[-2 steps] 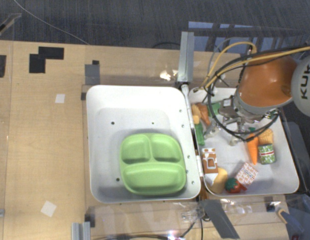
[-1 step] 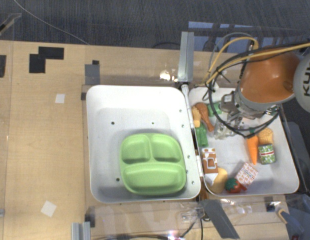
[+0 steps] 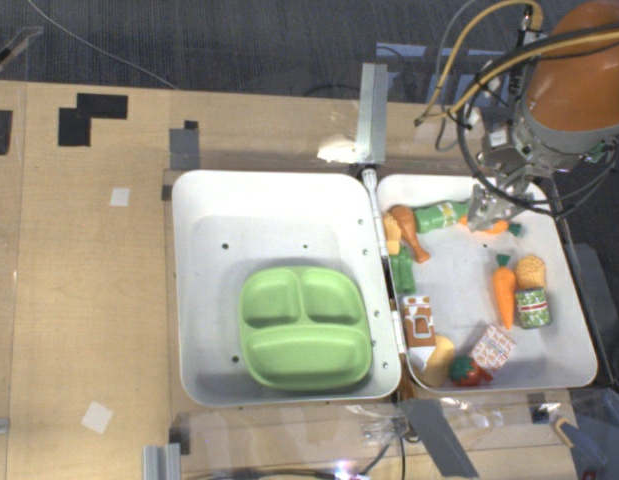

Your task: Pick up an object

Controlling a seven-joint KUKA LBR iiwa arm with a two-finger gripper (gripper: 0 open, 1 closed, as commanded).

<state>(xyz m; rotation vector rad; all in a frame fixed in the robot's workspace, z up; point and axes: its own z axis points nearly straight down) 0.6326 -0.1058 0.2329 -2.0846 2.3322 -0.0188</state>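
The right bin (image 3: 574, 368) holds several toy foods. A green bottle (image 3: 439, 215) lies at its far side beside a brown drumstick (image 3: 406, 232). A small orange piece (image 3: 500, 228) lies just right of the bottle. My gripper (image 3: 488, 211) hangs low over the bin's far side, between the bottle's end and that orange piece. Nothing can be made out in its grasp. Further forward lie an orange carrot (image 3: 503, 294), a green-labelled can with a tan top (image 3: 532, 300), a pink checkered box (image 3: 492, 348) and a red strawberry (image 3: 467, 372).
The left bin (image 3: 204, 218) holds a green divided plate (image 3: 304, 326). Along the right bin's left wall lie a green item (image 3: 402, 271), an orange-and-white carton (image 3: 419, 320) and a yellow piece (image 3: 439, 351). Cables loop above the wrist (image 3: 469, 58). A metal post (image 3: 372, 118) stands behind the bins.
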